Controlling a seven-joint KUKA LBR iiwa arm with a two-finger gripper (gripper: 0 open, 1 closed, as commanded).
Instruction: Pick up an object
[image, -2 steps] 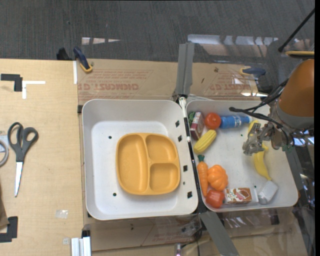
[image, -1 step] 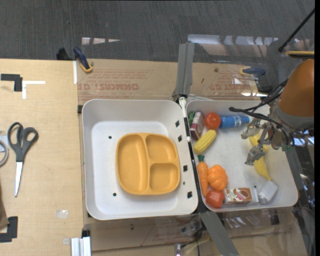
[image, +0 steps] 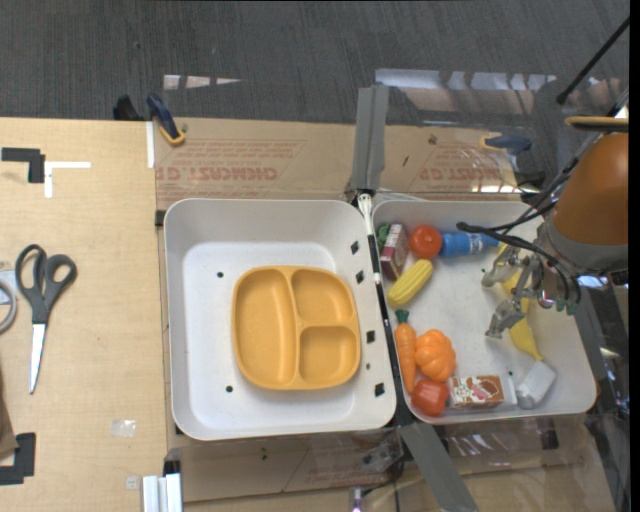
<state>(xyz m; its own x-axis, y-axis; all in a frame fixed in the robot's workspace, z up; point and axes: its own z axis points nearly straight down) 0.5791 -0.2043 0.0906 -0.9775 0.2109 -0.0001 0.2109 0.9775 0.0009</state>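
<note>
Camera view
Hand: the hand hangs low over the right side of the right bin, its metal fingers spread, nothing seen between them.
Arm: grey, with an orange band above the wrist, reaching in from the right edge, dark cables trailing across it.
Nearest object: a yellow piece, partly hidden, lies just beside the lower fingertip; what it is cannot be told.
Right bin, top: a red tomato sits between a small dark red packet and a blue bottle lying on its side.
Right bin, left side: a yellow corn cob lies at a slant near the bin's left wall, below the tomato.
Right bin, bottom: a carrot, an orange pumpkin and a red fruit are bunched together; a small printed carton lies flat just right of them, and a white object rests in the lower right corner.
Left bin: the left bin holds a yellow divided plate with three compartments, centred.
Surface: on the light wooden surface, scissors with black handles lie well left of the bins; a blue clamp sits at the far edge.
</note>
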